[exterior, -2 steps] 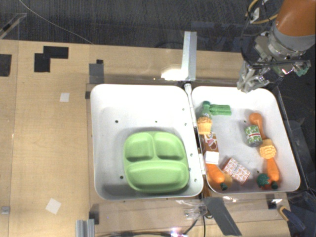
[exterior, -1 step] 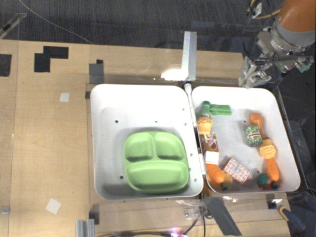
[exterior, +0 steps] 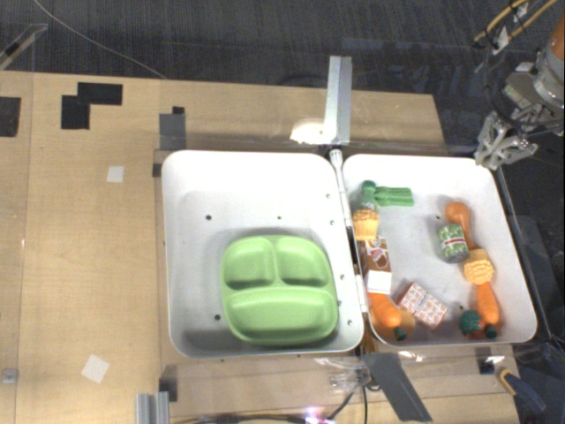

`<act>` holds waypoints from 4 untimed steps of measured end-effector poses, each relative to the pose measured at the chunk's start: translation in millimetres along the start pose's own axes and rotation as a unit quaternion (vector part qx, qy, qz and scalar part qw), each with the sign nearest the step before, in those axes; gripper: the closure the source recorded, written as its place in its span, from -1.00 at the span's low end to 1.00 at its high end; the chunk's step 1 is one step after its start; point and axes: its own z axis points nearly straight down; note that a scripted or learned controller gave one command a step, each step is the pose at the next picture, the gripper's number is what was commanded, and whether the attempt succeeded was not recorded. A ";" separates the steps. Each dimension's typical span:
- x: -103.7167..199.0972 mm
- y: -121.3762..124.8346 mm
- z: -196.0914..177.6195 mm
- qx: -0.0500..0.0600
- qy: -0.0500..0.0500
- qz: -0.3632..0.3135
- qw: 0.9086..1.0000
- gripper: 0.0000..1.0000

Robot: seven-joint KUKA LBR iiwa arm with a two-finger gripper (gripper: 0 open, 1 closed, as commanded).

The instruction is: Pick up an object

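Note:
My gripper [exterior: 504, 147] hangs just past the far right corner of the right bin [exterior: 512, 237], above its rim, open with nothing between its fingers. Several small toy foods lie in that bin. A green piece [exterior: 387, 196] and a yellow-orange piece [exterior: 365, 223] sit by the left wall, with a brown and white packet [exterior: 378, 260] below them. An orange carrot [exterior: 387, 311] and a patterned box [exterior: 423, 304] lie at the front. A green can [exterior: 453, 241], a yellow piece [exterior: 478, 268] and another carrot [exterior: 486, 307] line the right side.
The left bin [exterior: 190, 237] holds a green divided plate [exterior: 278, 288] toward its front. A metal post [exterior: 338, 95] stands behind the divider between the bins. The wooden bench [exterior: 79, 263] spreads out to the left.

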 end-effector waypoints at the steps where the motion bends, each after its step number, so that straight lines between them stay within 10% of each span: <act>1: -0.9 -0.5 -13.0 0.000 -0.001 -0.029 1.000 1.00; 4: -6.8 -1.9 -40.3 0.010 -0.009 -0.090 0.996 1.00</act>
